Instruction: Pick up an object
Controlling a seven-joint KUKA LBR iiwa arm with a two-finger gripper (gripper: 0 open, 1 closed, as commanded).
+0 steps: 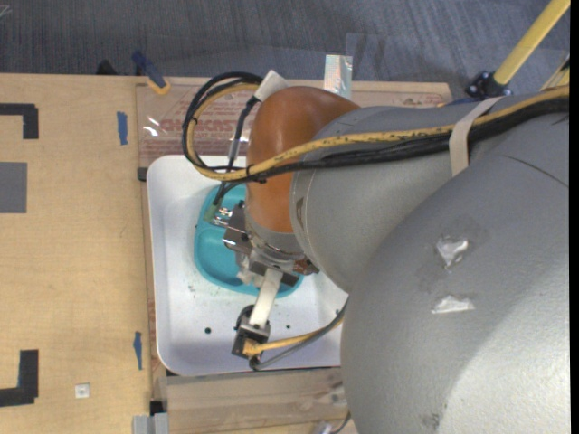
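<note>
The arm (434,242) reaches over the white bin (172,269), covering part of a teal object (213,251) there; the bin sits near the tabletop's (72,242) front edge. Whether the jaws are wide or narrow, I cannot tell.

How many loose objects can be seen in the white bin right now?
1: a teal object lies near the middle of the white bin, partly under the arm's wrist. The arm covers much of the bin, so others may be hidden.

Grey arm (452,269), orange band (285,143), yellow-black cables (380,138)
</note>
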